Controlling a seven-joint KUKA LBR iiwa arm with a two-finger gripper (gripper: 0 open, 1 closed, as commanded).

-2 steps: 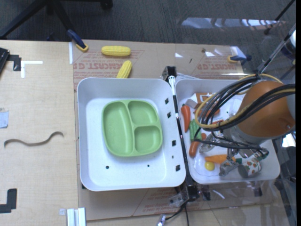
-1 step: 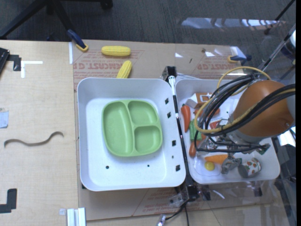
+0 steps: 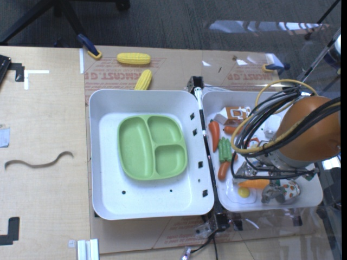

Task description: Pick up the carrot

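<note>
Carrot (image 3: 223,169) is my reading of the short orange piece in the right bin (image 3: 312,199), at the lower right of the frame. It lies just beside the wall shared with the left bin (image 3: 97,145). A green piece touches its upper end and looks like its leafy top. The match is not sure: a redder, slim piece (image 3: 214,130) lies above it, and another orange bar (image 3: 253,183) lies to its right, under the arm.

It looks like a moulded toy, so I judge it light, stiff and smooth, likely to slip or roll out of a pinch rather than to break. The best hold is probably across the thick middle of the orange body, with the jaws closing crosswise to its length. The wall close on its left leaves little room on that side.

The arm (image 3: 309,129) hangs over the right half of that bin, and its orange band and looping black cables (image 3: 260,118) cover the gripper (image 3: 268,180). I cannot tell whether the jaws stand wide or narrow, and nothing is seen held. The green divided plate (image 3: 153,146) sits in the left bin, well apart.
</note>
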